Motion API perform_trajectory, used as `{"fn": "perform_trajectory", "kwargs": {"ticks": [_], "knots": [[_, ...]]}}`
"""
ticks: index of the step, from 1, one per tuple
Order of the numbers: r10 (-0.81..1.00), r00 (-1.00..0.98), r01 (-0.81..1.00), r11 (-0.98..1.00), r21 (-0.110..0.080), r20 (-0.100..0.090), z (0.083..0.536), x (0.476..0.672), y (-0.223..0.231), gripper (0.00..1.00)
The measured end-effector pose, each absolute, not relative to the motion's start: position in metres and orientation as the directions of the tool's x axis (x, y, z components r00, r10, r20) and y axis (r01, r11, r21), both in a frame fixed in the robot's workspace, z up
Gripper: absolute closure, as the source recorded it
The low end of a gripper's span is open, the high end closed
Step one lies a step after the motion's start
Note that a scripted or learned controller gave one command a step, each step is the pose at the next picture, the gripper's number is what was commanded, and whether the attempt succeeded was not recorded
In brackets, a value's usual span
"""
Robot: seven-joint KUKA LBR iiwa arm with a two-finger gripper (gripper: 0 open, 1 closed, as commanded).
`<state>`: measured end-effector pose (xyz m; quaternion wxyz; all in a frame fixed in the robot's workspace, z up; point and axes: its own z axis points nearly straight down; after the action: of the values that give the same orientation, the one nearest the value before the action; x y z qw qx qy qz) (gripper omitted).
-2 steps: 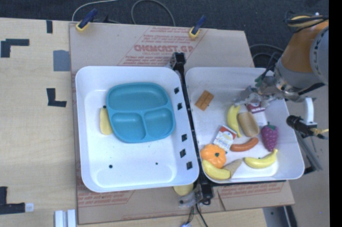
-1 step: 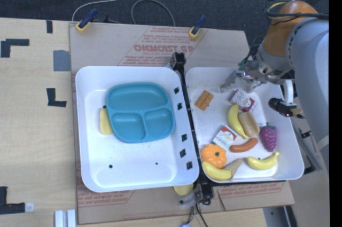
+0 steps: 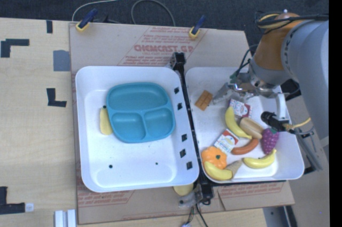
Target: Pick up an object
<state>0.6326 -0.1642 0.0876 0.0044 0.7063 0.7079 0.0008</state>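
The gripper [image 3: 231,93] hangs low over the right bin [image 3: 206,75], its 2 fingers spread and nothing between them. The nearest thing is a small brown block [image 3: 203,100], lying alone just to its left. I think this is the best target, because the banana [image 3: 233,123], sausage [image 3: 250,126] and grapes [image 3: 270,140] lie crowded together. The fingers should go down on both sides of the block before they close.
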Motion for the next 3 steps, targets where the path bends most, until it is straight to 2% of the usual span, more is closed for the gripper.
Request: {"fn": "perform_trajectory", "kwargs": {"ticks": [1, 2, 3], "knots": [[1.000, -0.001, 1.000, 0.001, 0.009, -0.004, 0.088, 0.569, -0.164, 0.00], [1.000, 0.000, 1.000, 0.000, 0.011, -0.006, 0.088, 0.522, -0.156, 0.00], [1.000, -0.012, 1.000, 0.012, 0.008, 0.002, 0.190, 0.536, -0.037, 0.00]]}}
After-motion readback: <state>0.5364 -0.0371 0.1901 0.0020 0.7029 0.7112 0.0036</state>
